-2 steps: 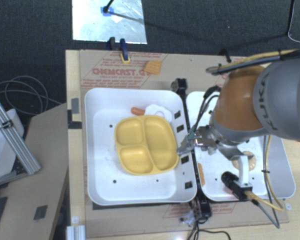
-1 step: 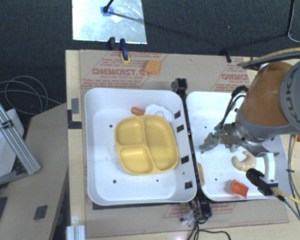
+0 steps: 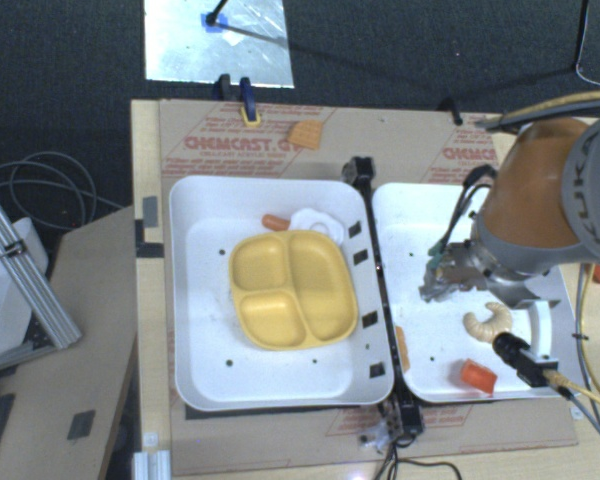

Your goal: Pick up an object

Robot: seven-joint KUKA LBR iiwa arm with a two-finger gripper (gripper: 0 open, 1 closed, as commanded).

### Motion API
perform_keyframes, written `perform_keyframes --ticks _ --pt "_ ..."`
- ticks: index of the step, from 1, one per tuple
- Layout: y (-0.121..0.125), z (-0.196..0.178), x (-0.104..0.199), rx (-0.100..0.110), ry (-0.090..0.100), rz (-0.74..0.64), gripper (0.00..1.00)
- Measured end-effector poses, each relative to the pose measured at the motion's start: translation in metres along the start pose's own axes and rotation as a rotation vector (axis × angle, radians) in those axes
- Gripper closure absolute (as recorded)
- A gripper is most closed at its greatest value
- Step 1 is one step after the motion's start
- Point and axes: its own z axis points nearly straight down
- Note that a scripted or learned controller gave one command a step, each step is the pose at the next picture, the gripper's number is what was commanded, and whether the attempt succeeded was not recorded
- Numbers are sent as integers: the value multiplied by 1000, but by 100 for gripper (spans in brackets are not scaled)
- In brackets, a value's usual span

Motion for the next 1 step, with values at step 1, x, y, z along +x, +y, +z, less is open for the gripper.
perform_keyframes --ticks 1 --pt "0 0 0 0 0 1 0"
